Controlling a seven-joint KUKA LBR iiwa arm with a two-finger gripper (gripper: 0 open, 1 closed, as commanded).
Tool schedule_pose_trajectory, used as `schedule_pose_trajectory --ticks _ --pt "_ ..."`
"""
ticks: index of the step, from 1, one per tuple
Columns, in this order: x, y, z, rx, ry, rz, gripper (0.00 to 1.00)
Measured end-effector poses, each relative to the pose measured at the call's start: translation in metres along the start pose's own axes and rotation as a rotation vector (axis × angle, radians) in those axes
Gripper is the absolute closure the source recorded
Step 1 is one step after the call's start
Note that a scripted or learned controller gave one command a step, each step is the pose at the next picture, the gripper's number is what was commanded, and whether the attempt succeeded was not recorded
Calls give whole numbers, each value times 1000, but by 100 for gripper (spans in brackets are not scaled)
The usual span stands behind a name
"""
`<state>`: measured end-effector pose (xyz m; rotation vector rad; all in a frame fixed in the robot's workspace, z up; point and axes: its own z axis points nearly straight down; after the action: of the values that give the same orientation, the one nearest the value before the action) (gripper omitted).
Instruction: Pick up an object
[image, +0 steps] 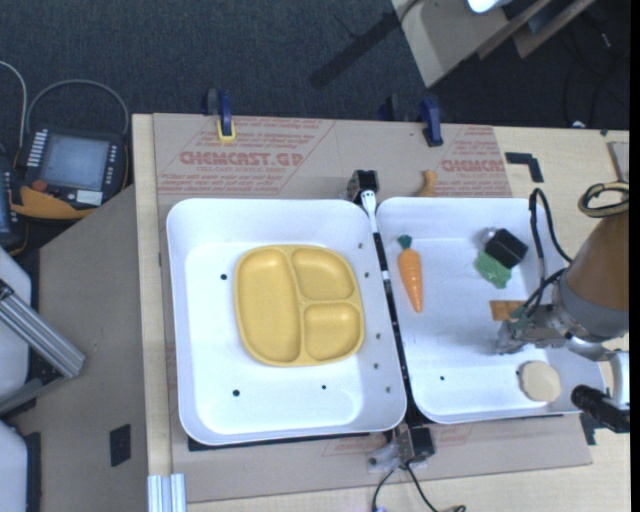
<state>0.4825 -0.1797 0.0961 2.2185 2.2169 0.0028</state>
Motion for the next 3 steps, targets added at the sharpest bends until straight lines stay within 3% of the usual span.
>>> schedule_pose_trajectory --ticks 2,3 --pt "8 0 -122 -3 -1 -3 100" --pt "7 1 -154 0 0 -2 100"
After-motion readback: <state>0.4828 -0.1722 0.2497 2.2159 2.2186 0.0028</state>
